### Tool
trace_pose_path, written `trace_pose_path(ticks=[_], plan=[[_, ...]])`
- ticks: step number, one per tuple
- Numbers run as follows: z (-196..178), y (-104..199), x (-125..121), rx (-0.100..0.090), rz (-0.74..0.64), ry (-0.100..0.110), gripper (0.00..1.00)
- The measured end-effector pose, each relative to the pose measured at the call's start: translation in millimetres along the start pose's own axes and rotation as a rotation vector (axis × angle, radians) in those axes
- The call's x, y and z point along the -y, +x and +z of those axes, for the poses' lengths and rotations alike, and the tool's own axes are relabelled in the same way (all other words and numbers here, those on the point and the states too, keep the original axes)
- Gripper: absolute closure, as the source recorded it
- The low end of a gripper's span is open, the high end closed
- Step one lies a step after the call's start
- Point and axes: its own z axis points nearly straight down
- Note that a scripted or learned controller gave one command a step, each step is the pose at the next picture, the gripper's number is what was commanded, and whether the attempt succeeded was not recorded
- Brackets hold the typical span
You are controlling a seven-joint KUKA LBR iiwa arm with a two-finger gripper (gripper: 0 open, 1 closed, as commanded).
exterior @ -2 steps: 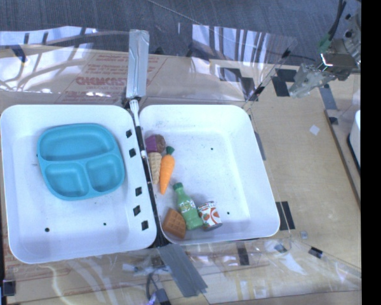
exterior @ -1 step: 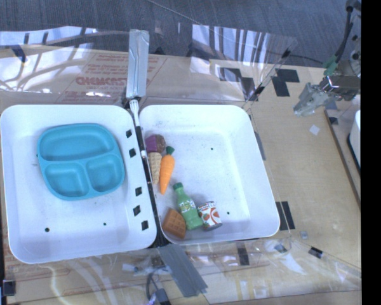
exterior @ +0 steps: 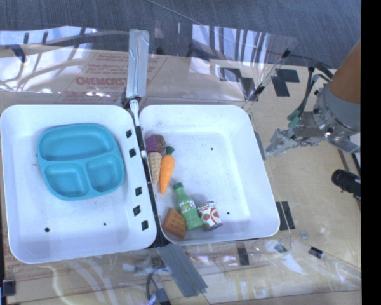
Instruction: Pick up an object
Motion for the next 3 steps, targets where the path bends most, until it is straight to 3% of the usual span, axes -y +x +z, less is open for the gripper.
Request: trace_pose_path(ticks=[1,2,3], plan=[[140,0,30,-0.001,0.0,0.002,1.0],[233,56,26,0.0,-0.003,-0.008,1.0],[234,118,-37,-0.001,-0.007,-0.006,1.0]])
